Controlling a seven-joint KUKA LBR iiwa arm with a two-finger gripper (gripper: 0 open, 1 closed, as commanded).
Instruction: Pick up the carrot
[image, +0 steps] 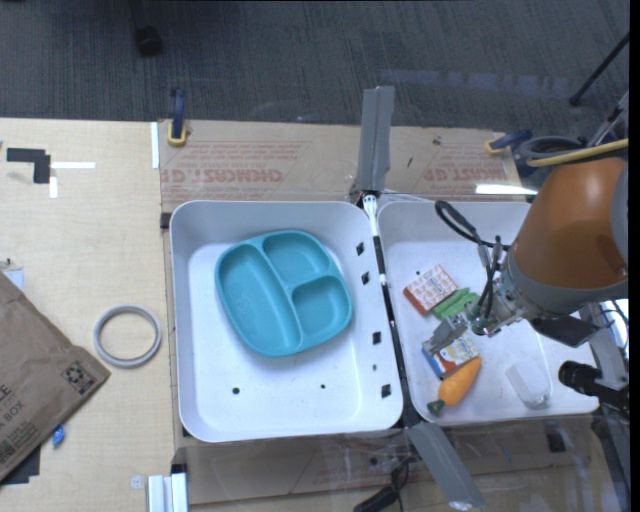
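Observation:
The carrot (459, 382) is orange with a green stub at its lower left end. It lies tilted near the front edge of the right bin (560, 405). My gripper (470, 324) hangs over the middle of that bin, just above and behind the carrot, apart from it. It hovers close over a small printed packet (453, 352) that lies between it and the carrot. The arm's orange band (572, 228) rises behind it on the right.
A red and white snack packet (430, 287) and a green item (453, 303) lie left of the gripper. A clear cup (527, 385) lies at the right bin's front right. The left bin (195, 330) holds a teal divided plate (285, 291). A tape ring (127, 334) lies on the bench.

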